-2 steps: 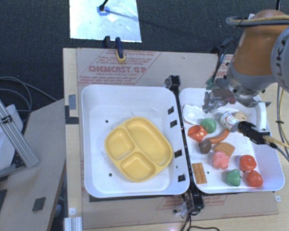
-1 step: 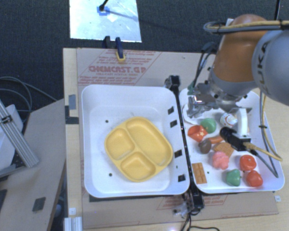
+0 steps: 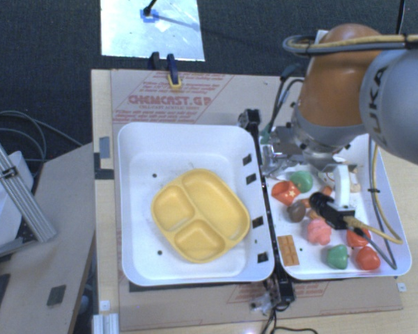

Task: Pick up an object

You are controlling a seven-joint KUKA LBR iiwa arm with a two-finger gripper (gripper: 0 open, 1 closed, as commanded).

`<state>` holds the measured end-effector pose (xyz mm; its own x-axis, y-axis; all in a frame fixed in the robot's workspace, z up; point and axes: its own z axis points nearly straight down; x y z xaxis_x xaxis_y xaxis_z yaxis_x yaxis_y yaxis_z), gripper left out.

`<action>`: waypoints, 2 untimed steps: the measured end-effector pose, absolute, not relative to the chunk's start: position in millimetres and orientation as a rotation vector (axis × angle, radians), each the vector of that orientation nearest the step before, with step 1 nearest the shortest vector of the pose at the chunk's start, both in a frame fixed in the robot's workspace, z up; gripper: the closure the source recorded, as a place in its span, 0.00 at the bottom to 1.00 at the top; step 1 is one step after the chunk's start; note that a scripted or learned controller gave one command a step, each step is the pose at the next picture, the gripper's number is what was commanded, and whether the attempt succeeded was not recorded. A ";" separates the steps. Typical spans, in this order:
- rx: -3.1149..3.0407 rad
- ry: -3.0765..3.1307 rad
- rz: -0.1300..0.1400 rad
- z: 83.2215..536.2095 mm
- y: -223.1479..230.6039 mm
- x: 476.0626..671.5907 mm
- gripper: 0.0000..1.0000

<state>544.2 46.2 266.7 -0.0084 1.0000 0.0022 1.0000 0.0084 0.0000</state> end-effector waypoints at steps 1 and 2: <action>-2.204 -2.241 -0.019 359.4 162.9 505.6 1.00; -2.210 -2.235 -0.014 417.3 239.5 499.3 1.00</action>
<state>499.3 239.5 417.3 -0.0117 0.9999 0.0054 0.9999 0.0117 0.0077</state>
